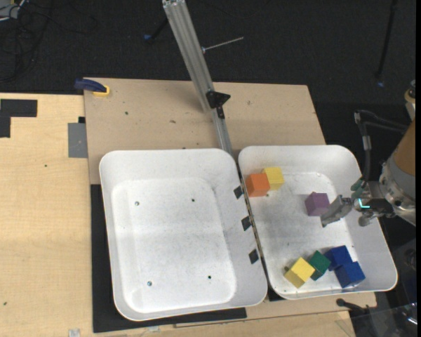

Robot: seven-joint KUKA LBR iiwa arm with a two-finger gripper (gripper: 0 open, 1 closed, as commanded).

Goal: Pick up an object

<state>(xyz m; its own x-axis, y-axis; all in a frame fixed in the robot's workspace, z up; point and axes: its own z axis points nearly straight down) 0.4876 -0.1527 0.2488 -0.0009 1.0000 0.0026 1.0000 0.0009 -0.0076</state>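
hand (349,211): over the right bin (368,188), just right of the purple block (316,203)
fingers: we can't tell whether apart or together
grip: nothing seen between them

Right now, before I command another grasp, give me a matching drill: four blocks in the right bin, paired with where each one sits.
Things:
1. orange block
2. purple block
3. blue blocks
4. green block

Places:
A. near edge of the right bin, farthest right of the cluster
B. between a yellow block and the blue ones
C. by the divider, beside the other yellow block
D. alone mid-bin, just left of the gripper

Pairs: 1-C, 2-D, 3-A, 4-B
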